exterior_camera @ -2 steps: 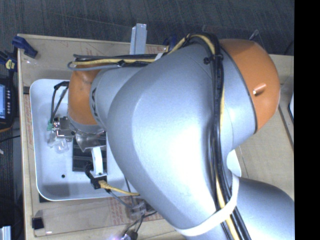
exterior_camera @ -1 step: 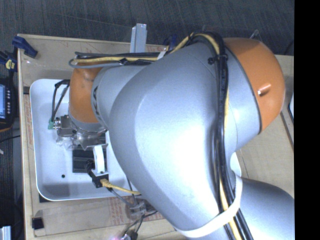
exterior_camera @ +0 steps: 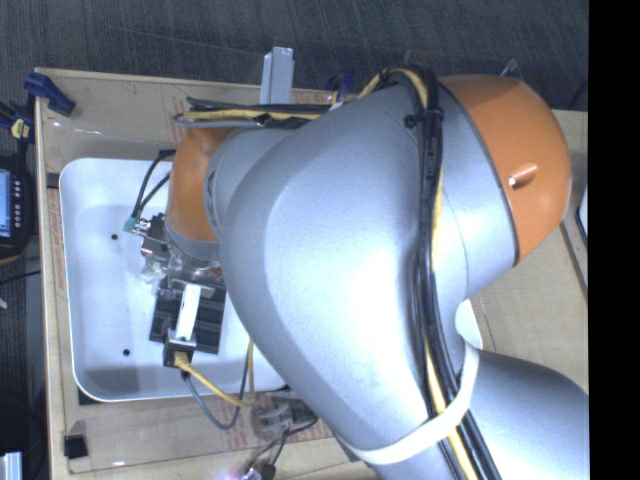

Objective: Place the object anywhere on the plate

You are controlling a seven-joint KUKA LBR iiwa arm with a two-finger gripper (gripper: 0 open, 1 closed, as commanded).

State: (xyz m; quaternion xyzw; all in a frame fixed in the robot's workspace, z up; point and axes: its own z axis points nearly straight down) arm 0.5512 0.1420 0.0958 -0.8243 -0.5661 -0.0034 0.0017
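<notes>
Object: its place cannot be told, since much of both bins is hidden by the arm (exterior_camera: 340, 268).
Plate: its place likewise cannot be told, for the same reason.
Hand (exterior_camera: 158, 253): held low over the left bin (exterior_camera: 90, 298), toward the bin's middle and below the orange band (exterior_camera: 190, 193) at the wrist. How far it is opened cannot be told, and no grasp on anything can be confirmed.
Progress: no placement is evidenced. On what is visible, both the pick and the delivery to the plate are to be treated as outstanding. The step in hand is judged to be a reach into the left bin.
Bin surface: white, smooth and shallow, with rounded corners. Two small dark specks (exterior_camera: 127, 352) are noted on the floor, too small to be identified.
Tabletop (exterior_camera: 130, 438): pale wood, framing the bin closely. A blue clamp (exterior_camera: 45, 90) is fixed at its far-left corner.
Room: a dark carpeted floor (exterior_camera: 150, 18) is seen beyond the tabletop. A dark device (exterior_camera: 14, 203) with a lit panel is mounted at the left edge.
</notes>
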